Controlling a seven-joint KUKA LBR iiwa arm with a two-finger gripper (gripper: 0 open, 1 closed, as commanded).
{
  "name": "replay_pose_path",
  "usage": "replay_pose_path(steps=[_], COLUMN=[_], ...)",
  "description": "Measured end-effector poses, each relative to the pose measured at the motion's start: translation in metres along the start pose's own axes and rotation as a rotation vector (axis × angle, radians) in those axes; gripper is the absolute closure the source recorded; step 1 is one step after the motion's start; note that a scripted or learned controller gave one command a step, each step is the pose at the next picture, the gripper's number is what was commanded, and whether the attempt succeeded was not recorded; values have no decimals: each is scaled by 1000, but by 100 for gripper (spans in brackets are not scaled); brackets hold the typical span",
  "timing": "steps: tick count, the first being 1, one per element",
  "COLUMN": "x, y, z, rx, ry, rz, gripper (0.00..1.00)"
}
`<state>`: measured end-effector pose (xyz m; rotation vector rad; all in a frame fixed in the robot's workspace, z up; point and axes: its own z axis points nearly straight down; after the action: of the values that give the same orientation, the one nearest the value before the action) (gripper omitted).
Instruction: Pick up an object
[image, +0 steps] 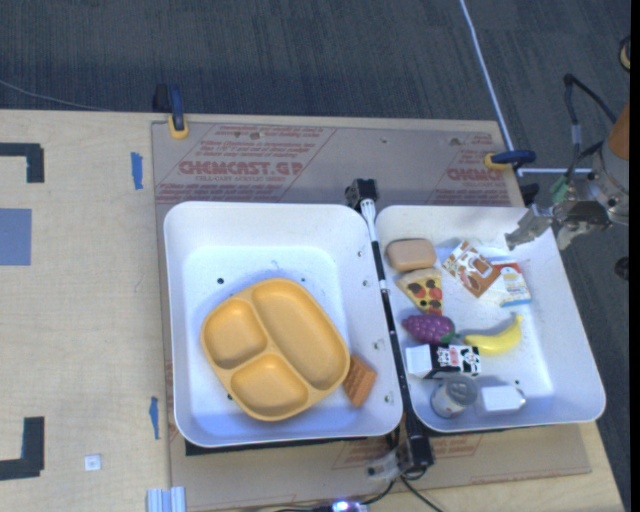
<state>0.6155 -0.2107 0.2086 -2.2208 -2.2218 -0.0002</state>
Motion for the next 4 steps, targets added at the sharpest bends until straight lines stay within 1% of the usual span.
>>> replay_pose_path(steps=[1,2,3,4], x=[65,75,71,-13], y=[-23,-75,-74,-65], z=[112,120,108,7], rx=[0,-12,-19,-3], ry=[1,-4,-12,-3], rz=[0,0,3,1], gripper=[0,0,100,100])
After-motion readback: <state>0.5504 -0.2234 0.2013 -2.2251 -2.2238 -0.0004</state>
